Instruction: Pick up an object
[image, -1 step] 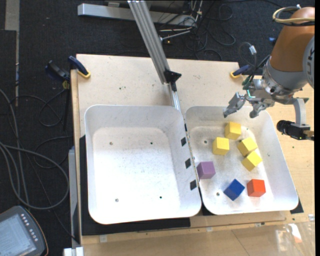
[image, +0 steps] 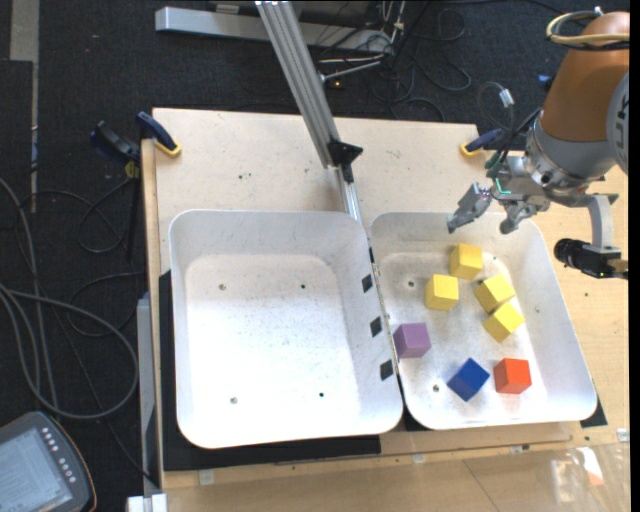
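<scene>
My gripper (image: 490, 214) hangs over the far edge of the right bin (image: 560, 330), fingers spread apart with nothing between them. Just below it lie several yellow blocks: one (image: 466, 261) nearest the gripper, one (image: 442, 291) to its left, and two more (image: 494, 291) (image: 504, 320) to the right. Toward the near side of that bin sit a purple block (image: 411, 339), a blue block (image: 467, 379) and an orange-red block (image: 512, 375).
The left bin (image: 200, 240) lies beside the right one. A slanted metal pole (image: 305, 80) crosses the bench's far side. Clamps sit at the bench's far corners (image: 160, 135) (image: 478, 143). Cables lie on the dark floor to the left.
</scene>
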